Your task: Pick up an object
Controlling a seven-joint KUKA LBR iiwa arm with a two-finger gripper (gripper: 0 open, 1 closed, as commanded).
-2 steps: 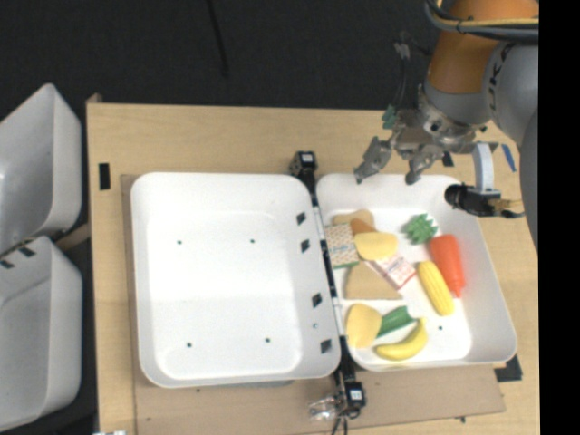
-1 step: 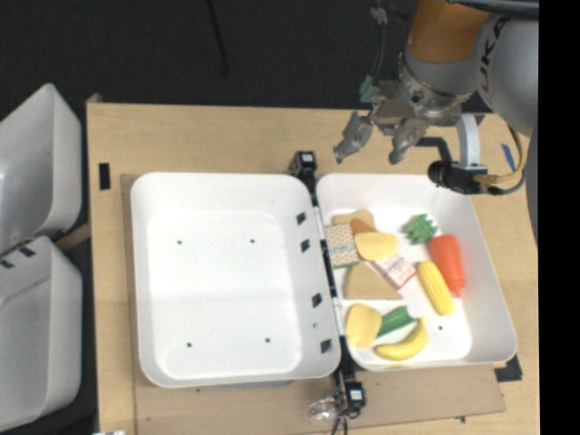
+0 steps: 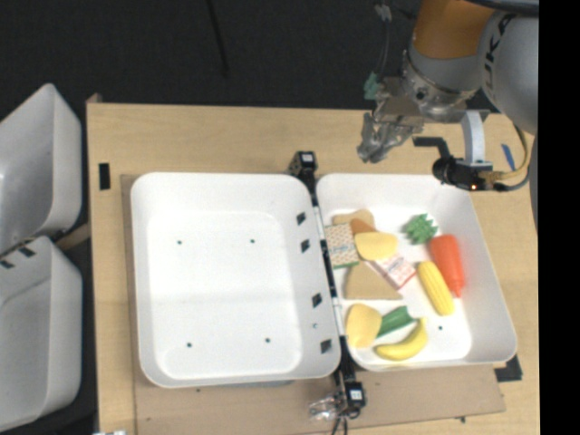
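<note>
Toy foods heaped in right bin [image 3: 485, 243], centre-right of frame, all lower in frame than gripper [image 3: 381, 141].

Gripper hanging over bare bench [image 3: 227, 139] just past right bin's upper-left corner, upper right of frame. Open or shut: cannot tell, tip too blurred and dark. Nothing made out in its grasp.

Nearest pieces, straight down-frame from tip: brown bun [image 3: 362, 219], checked wafer [image 3: 339, 241], pale yellow wedge [image 3: 376, 245], all touching in a cluster against bin's left wall. Green leafy piece [image 3: 420, 228] down and slightly right, standing a little apart from the cluster.

Farther down-frame: pink-and-white packet [image 3: 397, 270] lying on tan flat slice [image 3: 367, 284]. Carrot [image 3: 449, 261] and corn cob [image 3: 435, 286] side by side, touching, long axes running upper left to lower right. At bin's lower edge, yellow lump [image 3: 362, 323], green pepper [image 3: 394, 320], banana [image 3: 403, 344], banana's long axis near level, curving upward at right.

Judged: approach not yet begun; coming move likely calls for travel down-frame over the rim, then descent. Carrot or corn likely best gripped across the short axis.

Left bin [image 3: 149, 270] well left of the arm.

Writing: marks on packet too small to read; no brand legible elsewhere.
</note>
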